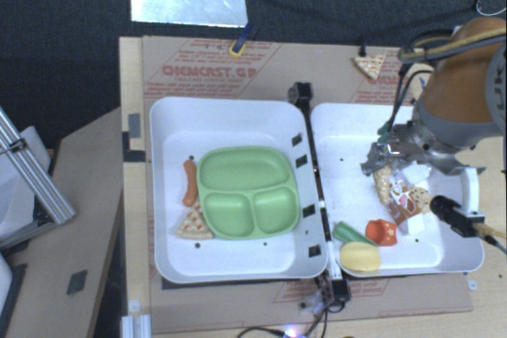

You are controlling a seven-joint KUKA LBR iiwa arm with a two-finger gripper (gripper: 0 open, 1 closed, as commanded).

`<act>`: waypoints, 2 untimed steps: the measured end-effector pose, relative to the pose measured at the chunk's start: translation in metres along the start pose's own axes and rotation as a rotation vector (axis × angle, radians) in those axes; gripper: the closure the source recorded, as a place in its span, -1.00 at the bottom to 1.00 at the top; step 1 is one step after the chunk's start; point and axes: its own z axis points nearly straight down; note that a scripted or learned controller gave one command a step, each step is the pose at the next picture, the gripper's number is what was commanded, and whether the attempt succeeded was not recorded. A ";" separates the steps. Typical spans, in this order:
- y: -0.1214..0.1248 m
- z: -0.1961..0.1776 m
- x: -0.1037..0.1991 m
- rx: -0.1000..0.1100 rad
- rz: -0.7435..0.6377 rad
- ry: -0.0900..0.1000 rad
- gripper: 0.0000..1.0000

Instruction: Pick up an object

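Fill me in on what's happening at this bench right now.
A grey and orange robot arm reaches in from the right, its gripper low over the right bin, right above a pile of toy food: a waffle-like piece, a packaged snack, a red pepper, a green vegetable and a yellow lemon. The left bin holds a green divided tray, a sausage and a pizza slice. Nothing looks lifted yet.

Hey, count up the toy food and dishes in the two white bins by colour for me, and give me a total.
Green: 2, divided plate and green vegetable piece
Red or orange: 2, sausage and red pepper
Yellow: 1, lemon-like piece
Tan: 2, cracker wedge and bread stick
Mixed brown and white: 1, piece under the gripper
Total: 8
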 end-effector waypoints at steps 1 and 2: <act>0.001 0.014 -0.006 0.000 0.001 0.000 1.00; 0.014 0.000 0.002 -0.002 -0.004 0.000 1.00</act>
